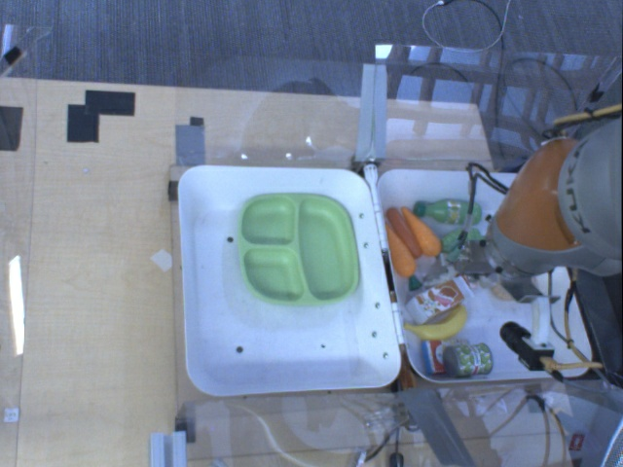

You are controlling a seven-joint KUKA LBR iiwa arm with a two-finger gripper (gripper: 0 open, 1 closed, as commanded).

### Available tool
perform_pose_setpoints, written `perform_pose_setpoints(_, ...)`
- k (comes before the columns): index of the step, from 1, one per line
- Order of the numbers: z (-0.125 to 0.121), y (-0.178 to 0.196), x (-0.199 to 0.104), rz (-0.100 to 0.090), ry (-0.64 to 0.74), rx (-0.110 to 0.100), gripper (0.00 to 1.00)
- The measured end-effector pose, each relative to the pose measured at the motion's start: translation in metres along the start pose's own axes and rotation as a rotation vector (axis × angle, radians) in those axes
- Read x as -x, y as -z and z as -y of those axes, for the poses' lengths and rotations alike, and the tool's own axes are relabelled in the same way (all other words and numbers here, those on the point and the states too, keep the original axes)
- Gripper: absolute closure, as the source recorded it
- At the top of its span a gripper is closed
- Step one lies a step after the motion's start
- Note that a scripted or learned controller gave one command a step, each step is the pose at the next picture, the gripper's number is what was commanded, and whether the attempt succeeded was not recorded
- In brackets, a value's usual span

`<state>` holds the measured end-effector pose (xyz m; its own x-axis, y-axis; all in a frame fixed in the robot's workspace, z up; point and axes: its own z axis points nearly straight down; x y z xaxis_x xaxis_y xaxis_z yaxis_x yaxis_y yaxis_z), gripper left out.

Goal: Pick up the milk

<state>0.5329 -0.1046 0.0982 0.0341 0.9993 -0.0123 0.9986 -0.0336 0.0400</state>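
The milk is a small white carton with red print, lying tilted in the right bin just above a banana. My gripper hangs low over the right bin, just above and right of the carton. The grey arm with its orange band covers the bin's right side. I cannot tell whether the gripper touches the carton.
Two carrots lie left of the gripper and a green bottle lies behind it. A banana and a can sit near the bin's front. The left bin holds a green divided plate.
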Motion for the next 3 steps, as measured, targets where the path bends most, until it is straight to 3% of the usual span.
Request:
perform_pose_setpoints(1,-0.004,0.013,0.001,0.002,0.001,0.01,1.0)
perform_pose_setpoints(2,-0.026,0.008,0.02,-0.012,0.017,-0.024,1.0)
perform_pose_setpoints(3,-0.024,0.006,0.02,-0.012,0.018,-0.028,0.0)
